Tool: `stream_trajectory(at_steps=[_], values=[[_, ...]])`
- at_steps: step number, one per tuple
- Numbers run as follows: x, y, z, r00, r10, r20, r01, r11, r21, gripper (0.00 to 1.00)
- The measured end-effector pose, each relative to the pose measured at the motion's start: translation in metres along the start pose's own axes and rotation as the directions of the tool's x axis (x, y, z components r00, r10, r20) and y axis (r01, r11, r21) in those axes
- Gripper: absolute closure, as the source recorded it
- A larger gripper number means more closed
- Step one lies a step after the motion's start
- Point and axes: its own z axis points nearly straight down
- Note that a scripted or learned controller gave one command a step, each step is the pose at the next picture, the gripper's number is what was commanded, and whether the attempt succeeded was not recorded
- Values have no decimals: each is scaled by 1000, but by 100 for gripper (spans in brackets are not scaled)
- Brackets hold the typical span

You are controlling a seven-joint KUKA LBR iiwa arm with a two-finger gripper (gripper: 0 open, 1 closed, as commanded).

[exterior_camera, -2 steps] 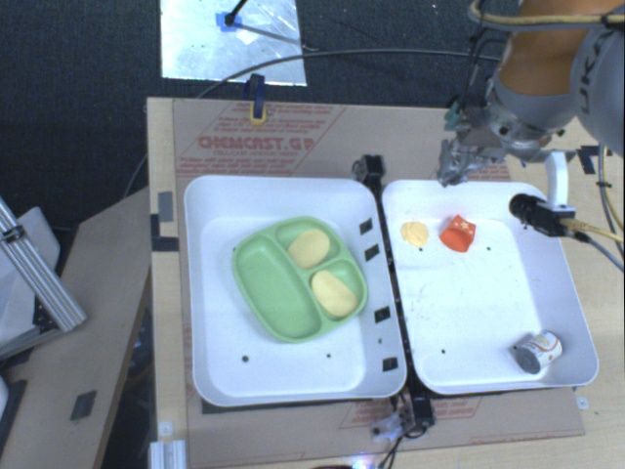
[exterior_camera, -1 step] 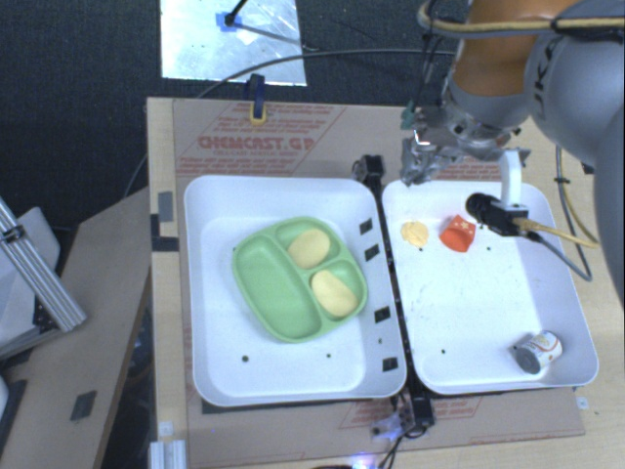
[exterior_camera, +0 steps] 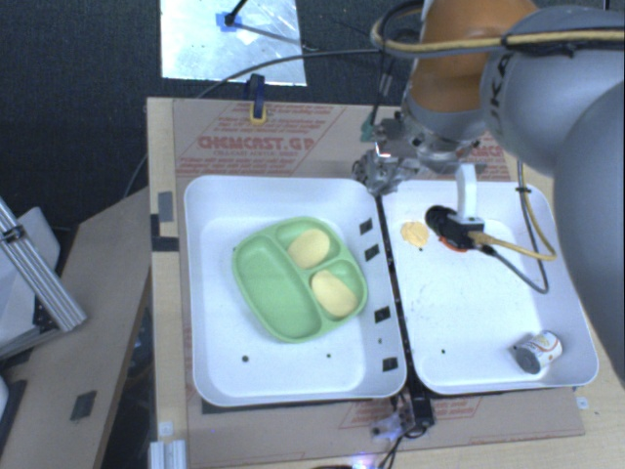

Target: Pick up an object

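My gripper (exterior_camera: 383,176) hangs over the far end of the divider between the two bins, above the rims. In the left bin (exterior_camera: 210,262) lies a green divided plate (exterior_camera: 273,286) with two pale yellow food pieces, one (exterior_camera: 311,248) in its upper small compartment and one (exterior_camera: 334,293) in its lower. The right bin (exterior_camera: 488,301) holds a small flat yellow piece (exterior_camera: 415,233) near its far left, a bit below and right of the gripper. A small grey and white can (exterior_camera: 536,351) lies on its side at the near right corner.
A sliver of something orange-red (exterior_camera: 451,246) shows beside the yellow piece, mostly hidden. Black clips (exterior_camera: 381,315) line the divider between the bins. A cardboard sheet (exterior_camera: 254,140) lies under both bins. The arm's bulk covers the far right of the right bin.
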Motion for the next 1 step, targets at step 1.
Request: stream_trajectory(at_steps=[1], values=[[52, -9, -1, 1000, -1, -1, 1, 1000, 0, 100]])
